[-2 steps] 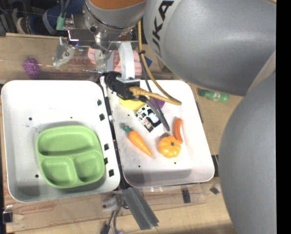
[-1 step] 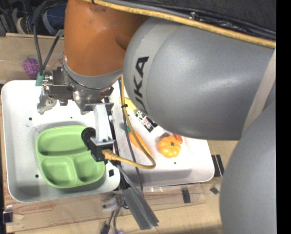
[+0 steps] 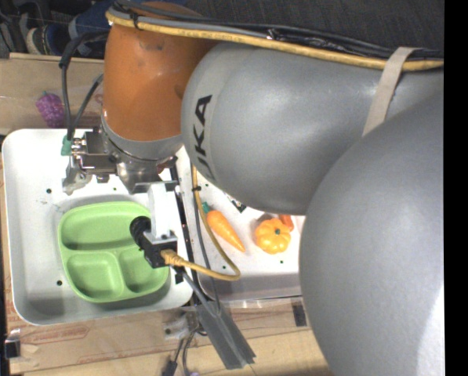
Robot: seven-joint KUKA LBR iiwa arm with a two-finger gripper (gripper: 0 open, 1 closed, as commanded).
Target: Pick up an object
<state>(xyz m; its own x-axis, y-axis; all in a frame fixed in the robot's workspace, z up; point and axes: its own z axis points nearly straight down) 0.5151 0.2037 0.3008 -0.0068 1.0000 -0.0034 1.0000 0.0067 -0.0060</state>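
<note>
The arm (image 3: 312, 124) spans most of the frame, wrist hanging over the left bin (image 3: 22, 210). Gripper (image 3: 88, 159) is seen near that bin's far edge, above the green divided tray (image 3: 112, 257); finger state cannot be told from here.

The tray is taken as the likely target, lying in the bin's near half, long axis roughly along the near edge, two small compartments toward it. A rim or divider pinch is advised, jaws set across the wall, not the flat floor.

A carrot (image 3: 224, 232) and small pumpkin (image 3: 272, 236) lie in the right bin (image 3: 257, 280); the carrot's tip points toward the near-right.
</note>
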